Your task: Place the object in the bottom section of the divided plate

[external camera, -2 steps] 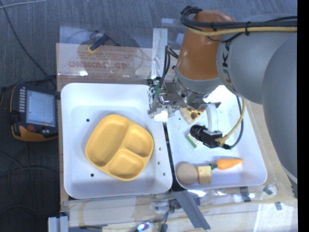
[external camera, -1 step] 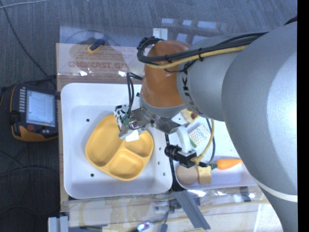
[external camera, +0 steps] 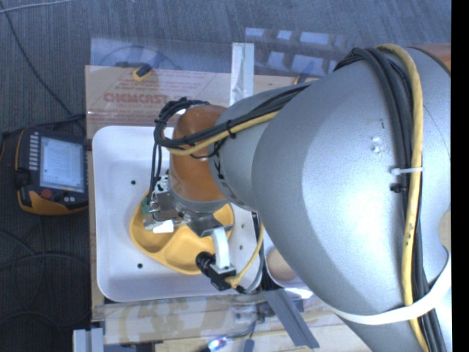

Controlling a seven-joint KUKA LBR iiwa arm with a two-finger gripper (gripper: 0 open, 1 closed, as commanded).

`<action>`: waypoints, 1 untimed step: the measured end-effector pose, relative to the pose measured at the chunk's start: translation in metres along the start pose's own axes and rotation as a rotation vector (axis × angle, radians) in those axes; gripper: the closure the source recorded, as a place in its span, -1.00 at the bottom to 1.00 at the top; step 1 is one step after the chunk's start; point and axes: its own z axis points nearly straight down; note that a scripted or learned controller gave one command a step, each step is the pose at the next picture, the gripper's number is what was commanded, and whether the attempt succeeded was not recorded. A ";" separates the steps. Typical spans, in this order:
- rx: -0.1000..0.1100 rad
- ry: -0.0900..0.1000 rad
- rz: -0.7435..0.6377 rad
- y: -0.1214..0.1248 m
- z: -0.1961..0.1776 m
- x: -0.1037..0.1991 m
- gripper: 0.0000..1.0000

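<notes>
Yellow divided plastic plate (external camera: 165,246) — in left shallow white bin (external camera: 117,196); end effector (external camera: 176,222) above it — grip state indiscernible.

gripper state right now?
Gripper: cannot be told; the wrist hides it, low over the yellow plate in the left bin.

Grey arm (external camera: 344,196) reaches in from right, orange wrist band (external camera: 194,156) pointing down, hand (external camera: 179,222) low, cables looped round the wrist.
</notes>
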 end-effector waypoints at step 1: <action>-0.028 0.006 0.215 -0.012 0.010 0.029 1.00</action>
